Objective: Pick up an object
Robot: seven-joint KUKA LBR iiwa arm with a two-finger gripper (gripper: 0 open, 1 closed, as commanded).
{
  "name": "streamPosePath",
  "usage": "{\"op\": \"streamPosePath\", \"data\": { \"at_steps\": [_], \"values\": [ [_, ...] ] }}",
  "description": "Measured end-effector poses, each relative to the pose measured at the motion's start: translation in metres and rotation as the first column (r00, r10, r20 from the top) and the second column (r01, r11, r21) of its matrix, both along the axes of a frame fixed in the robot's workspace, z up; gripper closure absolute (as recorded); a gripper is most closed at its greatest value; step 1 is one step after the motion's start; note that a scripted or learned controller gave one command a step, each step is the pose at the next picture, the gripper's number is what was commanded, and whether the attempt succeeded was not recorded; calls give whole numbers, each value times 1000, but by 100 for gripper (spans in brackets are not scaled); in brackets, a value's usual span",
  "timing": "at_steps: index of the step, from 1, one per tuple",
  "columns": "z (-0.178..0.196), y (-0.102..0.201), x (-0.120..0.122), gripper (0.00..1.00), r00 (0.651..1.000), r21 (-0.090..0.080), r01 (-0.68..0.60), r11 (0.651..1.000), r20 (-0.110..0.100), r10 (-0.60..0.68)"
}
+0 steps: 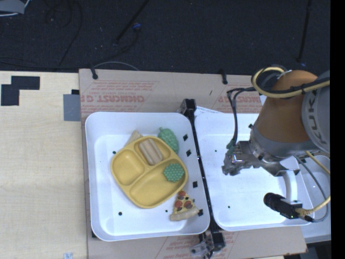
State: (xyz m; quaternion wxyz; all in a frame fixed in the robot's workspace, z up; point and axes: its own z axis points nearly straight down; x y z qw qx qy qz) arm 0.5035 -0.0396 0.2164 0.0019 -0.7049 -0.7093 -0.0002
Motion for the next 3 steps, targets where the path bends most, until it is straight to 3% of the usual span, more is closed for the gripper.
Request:
{"op": "streamPosePath", "data": {
  "at_steps": [3],
  "values": [
    [22,147,19,100,1000,-2,0,1000,-1,0]
  ]
}}
